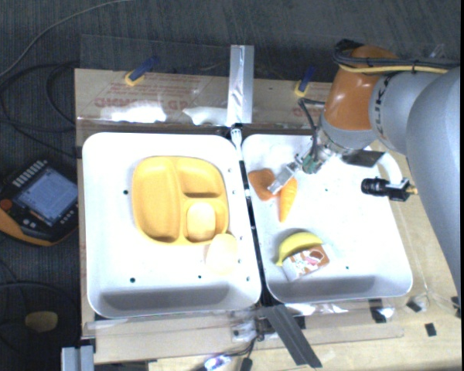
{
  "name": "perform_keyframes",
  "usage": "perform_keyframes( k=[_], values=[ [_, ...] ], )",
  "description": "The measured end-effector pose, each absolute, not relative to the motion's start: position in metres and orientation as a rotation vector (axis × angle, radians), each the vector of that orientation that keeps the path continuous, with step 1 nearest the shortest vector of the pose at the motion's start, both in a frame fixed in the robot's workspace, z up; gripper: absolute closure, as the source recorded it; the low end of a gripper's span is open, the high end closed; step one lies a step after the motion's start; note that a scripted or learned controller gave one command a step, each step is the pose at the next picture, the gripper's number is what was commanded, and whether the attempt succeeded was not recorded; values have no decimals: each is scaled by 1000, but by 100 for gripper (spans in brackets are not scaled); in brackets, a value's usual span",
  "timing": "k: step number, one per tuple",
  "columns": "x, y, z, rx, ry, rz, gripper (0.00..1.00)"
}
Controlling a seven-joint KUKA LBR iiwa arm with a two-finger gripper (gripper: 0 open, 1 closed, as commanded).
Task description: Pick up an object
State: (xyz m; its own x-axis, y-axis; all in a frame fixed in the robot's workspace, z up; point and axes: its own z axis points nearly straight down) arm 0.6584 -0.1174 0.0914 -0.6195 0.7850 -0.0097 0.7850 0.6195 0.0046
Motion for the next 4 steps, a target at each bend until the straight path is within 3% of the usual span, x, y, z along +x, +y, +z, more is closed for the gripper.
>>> perform_keyframes(
  k=[1, 2, 3, 4],
  values=[
    [660, -116, 102, 1364, 2815, 5, 100],
    [660, -116, 102, 1364, 2815, 6, 0],
    [626, -118, 89, 1300, 2846, 1, 0],
    [628, -117, 100, 1296, 2842, 8, 100]
  ],
)
